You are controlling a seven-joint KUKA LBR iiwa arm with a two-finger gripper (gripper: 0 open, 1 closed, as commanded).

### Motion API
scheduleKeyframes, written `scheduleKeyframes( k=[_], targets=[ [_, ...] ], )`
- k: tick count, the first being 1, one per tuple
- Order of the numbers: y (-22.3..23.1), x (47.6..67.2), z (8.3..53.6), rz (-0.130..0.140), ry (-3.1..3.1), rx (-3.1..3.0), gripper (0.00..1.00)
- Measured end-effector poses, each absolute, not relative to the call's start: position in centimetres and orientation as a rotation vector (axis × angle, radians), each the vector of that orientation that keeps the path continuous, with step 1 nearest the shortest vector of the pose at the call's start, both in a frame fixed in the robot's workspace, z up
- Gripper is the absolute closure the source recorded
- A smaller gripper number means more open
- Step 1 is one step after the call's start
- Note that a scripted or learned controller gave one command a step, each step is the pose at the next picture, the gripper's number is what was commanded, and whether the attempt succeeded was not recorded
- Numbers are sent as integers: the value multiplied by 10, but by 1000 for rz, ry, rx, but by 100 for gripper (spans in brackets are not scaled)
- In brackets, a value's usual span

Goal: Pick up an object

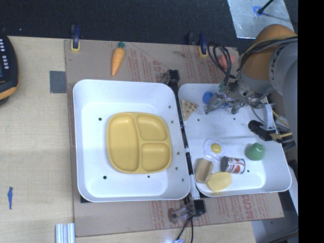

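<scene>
Gripper (221, 104) positioned low at far end of right bin (276, 184), fingers spread, grasping nothing. Nearest object: blue ball (208, 97), just beside fingertips toward left bin (86, 181). Egg (215, 148), can (233, 164), green cup (255, 151) farther toward near rim.

wood-look bench (35, 135), brown board (147, 59) clamped on top, two white bins (86, 135), toy carrot (117, 59), handheld controller (7, 67)

Faint reddish print is seen across the brown board (147, 65) at 12 o'clock; too blurred to be read. The can (233, 164) label is likewise illegible.
</scene>
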State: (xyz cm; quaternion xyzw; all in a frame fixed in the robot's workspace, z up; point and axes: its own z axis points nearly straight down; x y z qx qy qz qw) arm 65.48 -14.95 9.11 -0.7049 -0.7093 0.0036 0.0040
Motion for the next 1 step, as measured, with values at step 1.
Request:
scheduleKeyframes(
  k=[1],
  targets=[
    [-171, 559, 91, 12, -2214, -2216, 0]
  ],
)
